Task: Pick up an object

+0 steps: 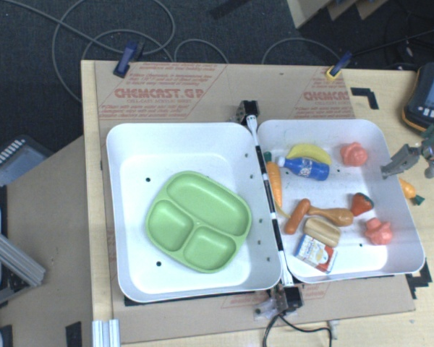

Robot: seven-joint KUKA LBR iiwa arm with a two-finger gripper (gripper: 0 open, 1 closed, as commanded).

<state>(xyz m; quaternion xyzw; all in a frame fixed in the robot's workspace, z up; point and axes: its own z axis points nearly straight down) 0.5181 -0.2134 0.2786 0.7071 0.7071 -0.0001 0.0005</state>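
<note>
**Hovering at the rim, nothing in hand**

Looking down on your desk (202, 85), you see two white bins side by side. The left bin (130, 150) carries a green divided plate (198, 221) lying flat near its middle. The right bin (401, 255) holds the pickable clutter: a yellow banana (309, 152) at the top with a blue-and-white bottle (306, 168) lying just below it, touching or nearly so; a pink lump (354, 154) to their right; a carrot (275, 185) lying along the left wall; a sausage (297, 216) slanting beside a tan, peanut-shaped piece (334, 215); a bread roll (322, 231) just under those; a small printed packet (315, 253) near the bottom edge; a strawberry (362, 204) and a second pink lump (378, 230) toward the right wall.

Your jaws (399, 162) sit at the right bin's right rim, high on that side, well apart from the nearest toys. Nothing shows between them, though how far they are spread you cannot tell from this angle. A small orange piece (407, 189) lies just outside the rim below them.
</note>
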